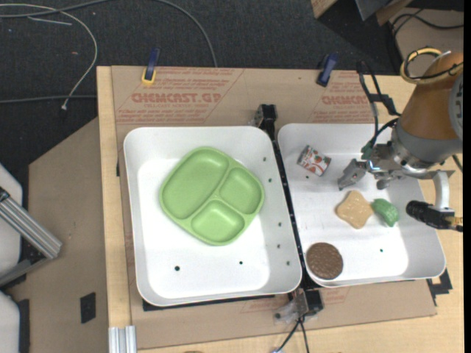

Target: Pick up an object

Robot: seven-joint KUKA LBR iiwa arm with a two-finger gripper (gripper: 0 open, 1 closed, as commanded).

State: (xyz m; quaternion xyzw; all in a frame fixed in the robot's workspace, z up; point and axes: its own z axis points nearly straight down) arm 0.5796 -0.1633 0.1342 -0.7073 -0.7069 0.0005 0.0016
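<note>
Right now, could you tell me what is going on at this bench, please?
A grey robot arm with an orange band reaches into the right white bin, its gripper hovering above a tan sponge-like block and a small green object. Nothing is between its fingers. A green divided plate lies in the left white bin.

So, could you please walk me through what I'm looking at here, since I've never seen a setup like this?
One camera looks down at a slant on a bench with two white bins. The grey and orange machine on the right is a robot arm; its gripper hangs over the right bin. That bin holds a small red and white pack, a tan piece, a green piece and a brown disc. The left bin holds a green divided plate. Nothing sits between the gripper's fingers, so nothing is picked up yet.
</note>
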